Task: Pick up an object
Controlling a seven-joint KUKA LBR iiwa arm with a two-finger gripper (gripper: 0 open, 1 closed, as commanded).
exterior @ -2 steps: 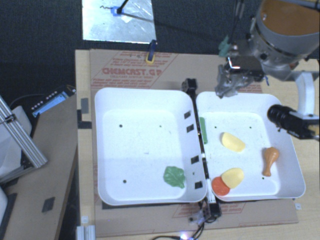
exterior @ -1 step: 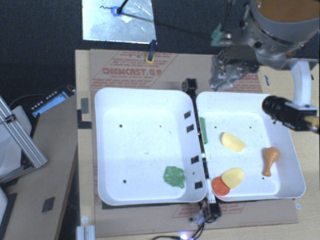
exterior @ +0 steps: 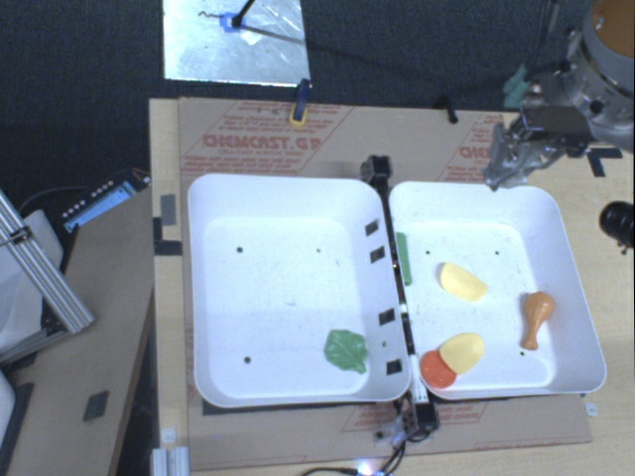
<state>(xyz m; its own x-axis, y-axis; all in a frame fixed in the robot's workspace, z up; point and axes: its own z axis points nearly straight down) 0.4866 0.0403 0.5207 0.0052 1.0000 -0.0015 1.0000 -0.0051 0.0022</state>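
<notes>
Found the gripper (exterior: 508, 167) at the end of the grey arm (exterior: 585, 87), poised over the far rim of the right bin (exterior: 568, 238), toward that bin's far right corner. Could not tell how far open it stood, nor whether it had hold of anything; too small and dark against the cardboard to judge.

Counted five things in the right bin, all well apart from the gripper. Noted a thin green stick (exterior: 403, 258) lying along the wall next to the left bin. Saw a pale yellow lump (exterior: 462, 282) near the middle, just beside the stick but apart from it. Spotted a second yellow piece (exterior: 462, 351) nearer the front edge, touching a red-orange round piece (exterior: 436, 370) tucked in the front corner by the divide. Picked out a brown drumstick (exterior: 536, 318) on the bin's right-hand side, lying roughly upright in the view with its thick end farther from the camera.

Found only a green leafy piece (exterior: 345, 350) in the left bin (exterior: 288, 179), down in the front corner nearest the right bin.

Saw both bins resting side by side on a printed cardboard sheet (exterior: 258, 137), with a shiny foil square (exterior: 233, 28) on the dark floor beyond and a small yellow clip (exterior: 298, 117) on the cardboard's far edge.
</notes>
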